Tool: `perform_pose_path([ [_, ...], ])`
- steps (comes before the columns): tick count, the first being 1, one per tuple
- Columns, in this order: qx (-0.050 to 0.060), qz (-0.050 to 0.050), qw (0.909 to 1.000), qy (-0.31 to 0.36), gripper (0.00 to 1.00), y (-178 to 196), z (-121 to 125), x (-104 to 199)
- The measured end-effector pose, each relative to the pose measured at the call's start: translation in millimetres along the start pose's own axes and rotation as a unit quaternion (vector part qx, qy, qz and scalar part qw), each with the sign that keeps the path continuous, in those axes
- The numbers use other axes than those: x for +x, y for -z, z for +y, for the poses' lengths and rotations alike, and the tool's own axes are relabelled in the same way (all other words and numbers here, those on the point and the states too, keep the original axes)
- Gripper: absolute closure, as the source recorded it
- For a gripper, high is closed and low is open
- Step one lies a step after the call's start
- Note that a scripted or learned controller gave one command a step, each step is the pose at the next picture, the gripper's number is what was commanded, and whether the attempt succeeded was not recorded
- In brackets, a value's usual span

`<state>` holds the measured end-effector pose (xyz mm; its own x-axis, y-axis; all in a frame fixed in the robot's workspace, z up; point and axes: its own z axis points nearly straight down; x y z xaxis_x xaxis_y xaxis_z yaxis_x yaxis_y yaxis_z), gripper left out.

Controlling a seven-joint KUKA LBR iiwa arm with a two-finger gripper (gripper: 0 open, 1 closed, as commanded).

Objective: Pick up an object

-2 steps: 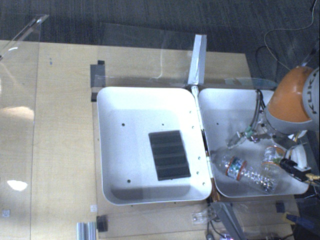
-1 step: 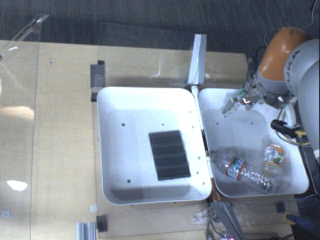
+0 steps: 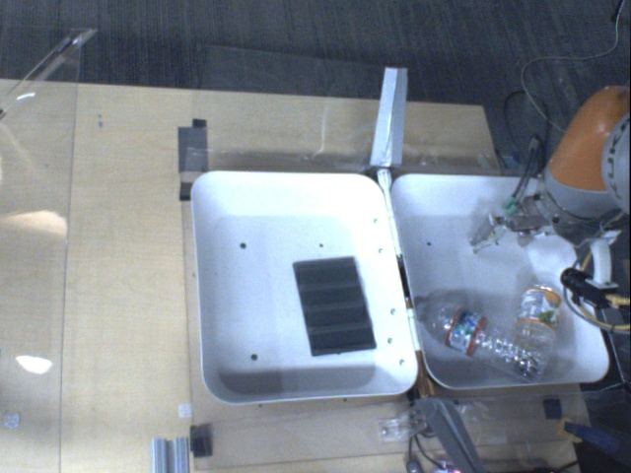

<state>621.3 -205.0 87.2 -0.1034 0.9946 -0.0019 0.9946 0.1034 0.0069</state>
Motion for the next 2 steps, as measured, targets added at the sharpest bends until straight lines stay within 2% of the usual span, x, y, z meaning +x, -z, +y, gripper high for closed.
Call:
perform_pose_path([
  [1, -0.001, 0.000, 0.9998, 0.017, 0.00, 2, -52, 5],
  [2, 0.001, 0.000, 0.9992, -0.041, 0.00, 35, -44, 28],
])
